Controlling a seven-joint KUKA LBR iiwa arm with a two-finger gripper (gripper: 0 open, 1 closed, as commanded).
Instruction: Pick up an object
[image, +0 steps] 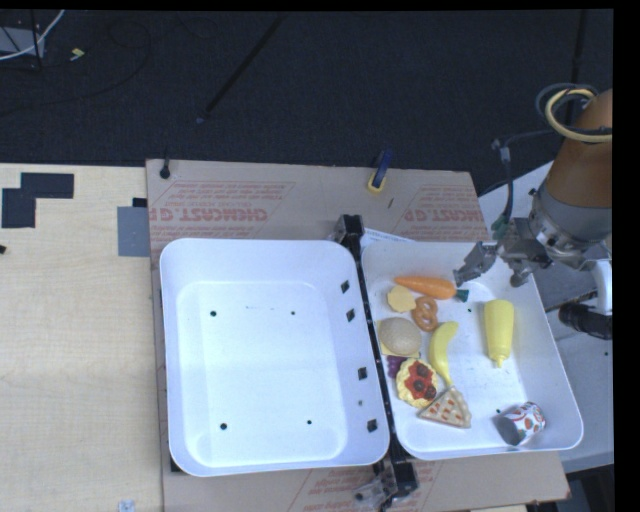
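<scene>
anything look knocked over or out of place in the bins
Only the small cup in the right bin: it lies on its side near the front corner, apart from the toy food. The carrot, banana and pizza slice just lie loosely clustered.

Toy foods lie clustered in the right bin (560, 400): carrot (425, 287), banana (441, 349), corn cob (498, 331), pizza slice (446, 410).

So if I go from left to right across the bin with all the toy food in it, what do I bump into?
Tan round bread roll → curved yellow banana → yellow mustard bottle → small silver and red can, all in the right white bin.
</scene>
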